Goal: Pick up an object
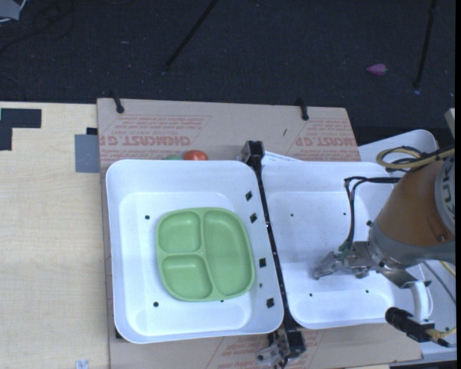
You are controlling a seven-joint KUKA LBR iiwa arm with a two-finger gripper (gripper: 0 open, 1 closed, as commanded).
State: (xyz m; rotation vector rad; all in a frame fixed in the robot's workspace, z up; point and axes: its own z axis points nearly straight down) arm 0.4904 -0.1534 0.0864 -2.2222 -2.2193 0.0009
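Arm reaching into the right bin (pixel 315 314) from the right, gripper (pixel 330 266) low over its floor

The gripper is sitting near the bin's front half, its metal fingers (pixel 323 268) pointing left; they are small and blurred, so whether they are parted or closed cannot be told, and nothing is showing between them. The arm (pixel 415 214) is covering the bin's right side and is being cut off at the edge. In the left bin (pixel 131 314) a green tray (pixel 205 253) is lying flat, long axis running left to right. Behind that bin's far wall something red-orange (pixel 194 156) is peeking out, mostly hidden
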